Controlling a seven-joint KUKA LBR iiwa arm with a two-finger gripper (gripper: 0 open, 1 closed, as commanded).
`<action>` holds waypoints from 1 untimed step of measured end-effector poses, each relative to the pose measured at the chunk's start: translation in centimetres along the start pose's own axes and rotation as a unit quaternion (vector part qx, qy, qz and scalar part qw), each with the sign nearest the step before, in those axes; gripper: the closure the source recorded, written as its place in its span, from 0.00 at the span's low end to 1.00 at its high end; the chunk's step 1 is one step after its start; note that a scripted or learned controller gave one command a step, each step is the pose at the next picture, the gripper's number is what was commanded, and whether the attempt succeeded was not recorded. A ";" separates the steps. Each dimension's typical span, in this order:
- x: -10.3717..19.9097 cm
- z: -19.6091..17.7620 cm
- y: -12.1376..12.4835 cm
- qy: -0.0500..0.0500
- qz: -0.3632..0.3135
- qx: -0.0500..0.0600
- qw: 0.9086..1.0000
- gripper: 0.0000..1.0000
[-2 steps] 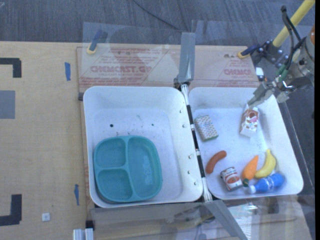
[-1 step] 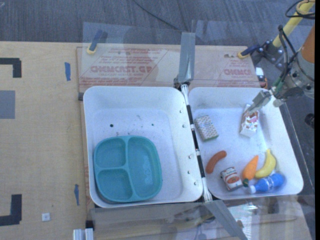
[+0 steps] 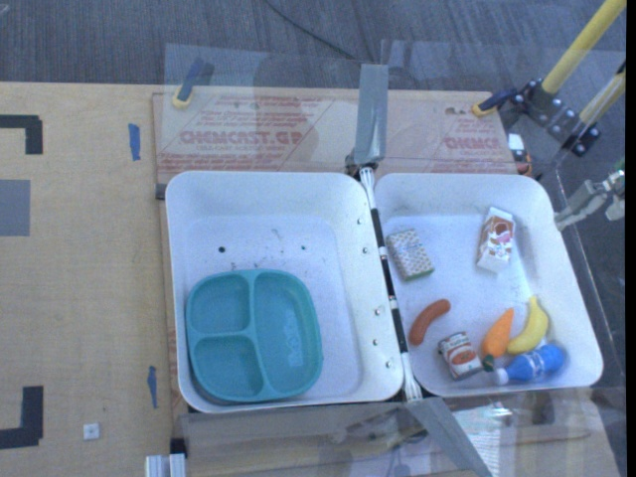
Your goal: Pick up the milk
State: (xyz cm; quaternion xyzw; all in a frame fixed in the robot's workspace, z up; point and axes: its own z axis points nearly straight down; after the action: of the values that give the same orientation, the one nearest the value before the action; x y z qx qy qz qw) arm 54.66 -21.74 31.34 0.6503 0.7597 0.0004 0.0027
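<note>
The milk [image 3: 496, 238] is a small white carton with red print. It lies in the right bin [image 3: 467, 189], in its far right part, a little apart from the bin's right wall. Nothing touches it, and the bin floor around it is bare white.
Nearer in the right bin lie a patterned box [image 3: 410, 253], a sausage [image 3: 429, 320], a small can [image 3: 457, 354], a carrot [image 3: 498, 333], a banana [image 3: 532, 324] and a blue bottle [image 3: 532, 364]. The left bin [image 3: 258, 197] holds a teal divided plate [image 3: 253, 336]. Yellow poles and clamps [image 3: 556, 102] stand at the far right.
</note>
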 end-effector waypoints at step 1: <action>0.0 0.0 0.0 0.000 0.000 0.000 1.000 0.00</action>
State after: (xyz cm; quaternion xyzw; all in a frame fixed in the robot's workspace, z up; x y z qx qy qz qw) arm 54.65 -21.74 31.34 0.6503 0.7597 0.0004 0.0027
